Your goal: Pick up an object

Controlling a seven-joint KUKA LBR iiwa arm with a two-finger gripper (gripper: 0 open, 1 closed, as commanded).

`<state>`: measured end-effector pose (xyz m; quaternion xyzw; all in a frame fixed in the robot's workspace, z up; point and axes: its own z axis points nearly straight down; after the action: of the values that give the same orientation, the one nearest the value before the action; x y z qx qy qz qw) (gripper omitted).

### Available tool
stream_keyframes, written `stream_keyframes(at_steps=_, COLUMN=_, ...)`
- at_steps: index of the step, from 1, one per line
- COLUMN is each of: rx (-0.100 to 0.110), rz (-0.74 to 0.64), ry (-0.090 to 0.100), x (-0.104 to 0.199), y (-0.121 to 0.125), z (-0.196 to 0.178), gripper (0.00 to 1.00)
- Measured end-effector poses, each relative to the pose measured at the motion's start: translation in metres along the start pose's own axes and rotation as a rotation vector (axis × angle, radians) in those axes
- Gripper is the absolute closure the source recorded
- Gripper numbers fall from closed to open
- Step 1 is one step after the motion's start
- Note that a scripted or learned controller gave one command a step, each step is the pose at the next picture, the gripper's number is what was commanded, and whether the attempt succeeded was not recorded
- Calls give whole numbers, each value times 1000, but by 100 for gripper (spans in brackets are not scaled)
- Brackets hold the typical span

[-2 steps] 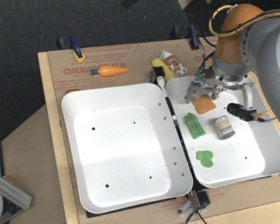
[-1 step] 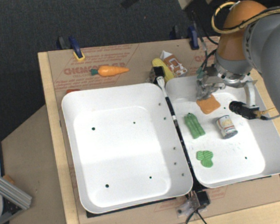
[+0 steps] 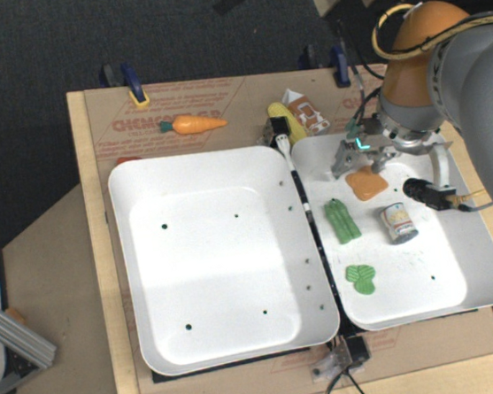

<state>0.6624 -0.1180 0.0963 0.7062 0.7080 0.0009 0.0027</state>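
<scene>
at lower right a green leaf toy (image 3: 361, 277) is lying in the right bin (image 3: 471, 284), with a green pod (image 3: 341, 222) and a small can (image 3: 398, 222) above it. further up, the gripper (image 3: 359, 156) is hovering at an orange piece (image 3: 369, 185); whether it is open or closed i cannot tell. a carrot (image 3: 193, 125) is lying on the worktop (image 3: 102, 254) at upper left.

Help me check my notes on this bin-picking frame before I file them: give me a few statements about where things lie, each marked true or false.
1. The toy carrot lies on the cardboard behind the bins. True.
2. The small can lies in the left bin. False: it lies in the right bin.
3. The gripper is above the right bin's far end, close to the orange piece. True.
4. The long green piece lies on the cardboard. False: it lies in the right bin, near the divide.
5. The smaller green piece lies nearer the camera than the long one. True.
</scene>
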Motion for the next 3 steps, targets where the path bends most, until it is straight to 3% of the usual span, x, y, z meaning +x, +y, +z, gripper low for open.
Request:
stream_keyframes(at_steps=1, rx=12, rz=6, ry=4, x=-13, y=-49, z=12, gripper=0)
stream_keyframes(at_steps=2, rx=4, rz=0, ry=3, x=21, y=-39, z=11, gripper=0)
stream_keyframes(at_steps=3, rx=0, rz=4, ry=-1, x=-17, y=-7, z=11, gripper=0)
